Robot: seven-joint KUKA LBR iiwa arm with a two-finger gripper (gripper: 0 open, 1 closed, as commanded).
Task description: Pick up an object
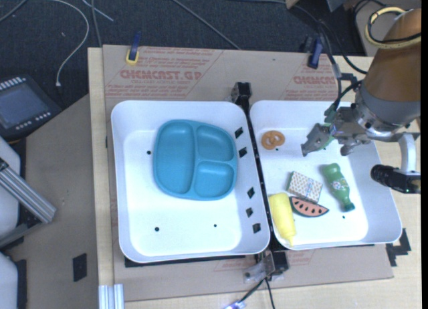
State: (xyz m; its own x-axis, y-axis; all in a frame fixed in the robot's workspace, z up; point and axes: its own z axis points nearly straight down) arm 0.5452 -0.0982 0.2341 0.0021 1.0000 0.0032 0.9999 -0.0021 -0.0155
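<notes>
Five small objects lie in the right bin (384, 231): one pretzel (272, 140) near its far left, one checkered packet (304, 184), one watermelon slice (309, 208), one yellow banana (283, 216) and one green bottle (338, 184). The gripper (322, 138) hangs above this bin, between pretzel and bottle, fingers apart and clamping nothing. The left bin (134, 231) holds one blue divided plate (194, 159).

A cardboard-topped bench (200, 67) carries two shallow white bins, left (134, 187) and right (374, 194), touching side by side.
</notes>
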